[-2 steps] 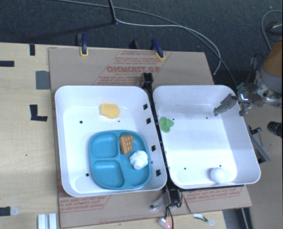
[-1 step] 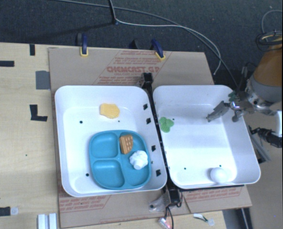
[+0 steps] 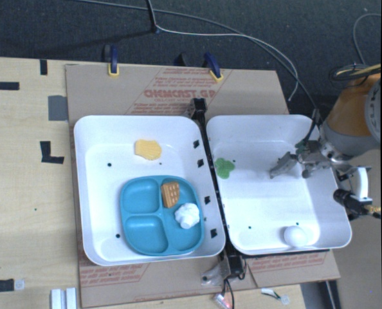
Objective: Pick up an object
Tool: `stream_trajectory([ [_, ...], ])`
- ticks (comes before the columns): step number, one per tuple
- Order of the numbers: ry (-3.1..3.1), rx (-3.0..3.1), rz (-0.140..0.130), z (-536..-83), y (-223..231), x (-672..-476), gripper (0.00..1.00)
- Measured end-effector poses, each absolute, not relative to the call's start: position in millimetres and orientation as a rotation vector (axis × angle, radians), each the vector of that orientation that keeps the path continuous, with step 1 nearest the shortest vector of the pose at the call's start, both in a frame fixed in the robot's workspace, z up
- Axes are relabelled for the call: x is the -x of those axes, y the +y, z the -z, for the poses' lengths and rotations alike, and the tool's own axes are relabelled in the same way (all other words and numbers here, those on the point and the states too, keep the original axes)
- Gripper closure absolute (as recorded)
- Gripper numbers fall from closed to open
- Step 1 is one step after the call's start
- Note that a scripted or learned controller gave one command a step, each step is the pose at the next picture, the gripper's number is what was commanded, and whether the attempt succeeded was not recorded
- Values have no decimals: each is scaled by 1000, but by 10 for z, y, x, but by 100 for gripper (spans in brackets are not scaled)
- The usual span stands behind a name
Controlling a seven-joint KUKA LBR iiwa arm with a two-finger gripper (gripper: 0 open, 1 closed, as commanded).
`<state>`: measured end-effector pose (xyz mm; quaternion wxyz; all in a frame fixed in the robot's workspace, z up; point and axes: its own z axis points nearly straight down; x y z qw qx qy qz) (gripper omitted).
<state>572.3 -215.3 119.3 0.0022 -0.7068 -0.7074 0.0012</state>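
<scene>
In the right bin (image 3: pixel 262 131) a small green object (image 3: pixel 224 167) lies against the left wall, and a white ball (image 3: pixel 296 235) rests near the front edge. My gripper (image 3: pixel 282 167) hangs over the right half of this bin, fingers pointing left and spread open, with nothing between them. It is well to the right of the green object and above the white ball. In the left bin (image 3: pixel 94 140) a blue divided tray (image 3: pixel 143 227) carries a brown waffle-like piece (image 3: pixel 170 194) and a white crumpled object (image 3: pixel 188 215). A yellow object (image 3: pixel 148 149) lies behind the tray.
The two bins meet at a central divider with black clips (image 3: pixel 207 166). Both stand on a cardboard sheet (image 3: pixel 172 89) clamped at the back. A cable (image 3: pixel 242 40) runs over the dark floor behind. The arm's orange band (image 3: pixel 352 108) is at the right edge.
</scene>
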Motion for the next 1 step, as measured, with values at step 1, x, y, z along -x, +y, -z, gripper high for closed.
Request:
stream_trajectory([
  [1,-2222,2220,-1,-1322,-2157,-5733,100],
])
